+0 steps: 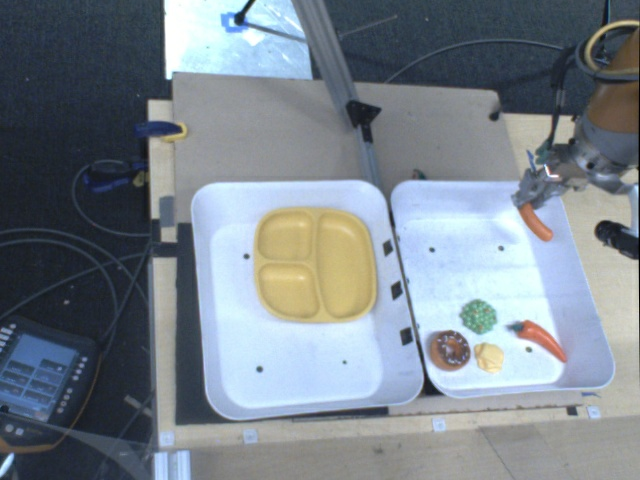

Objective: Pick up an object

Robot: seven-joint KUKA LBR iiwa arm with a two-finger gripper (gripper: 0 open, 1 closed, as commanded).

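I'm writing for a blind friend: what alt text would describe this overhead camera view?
A robot gripper hangs over the right white bin with an orange sausage-shaped toy at its tip. Near that bin's front lie a green ball, a donut, a yellow piece and a carrot; the left bin holds a yellow divided plate.

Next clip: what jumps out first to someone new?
The yellow divided plate in the left bin dominates. In the right bin's near corner sit a donut, a green piece and a carrot. At its far right, the gripper holds an orange sausage-like toy.
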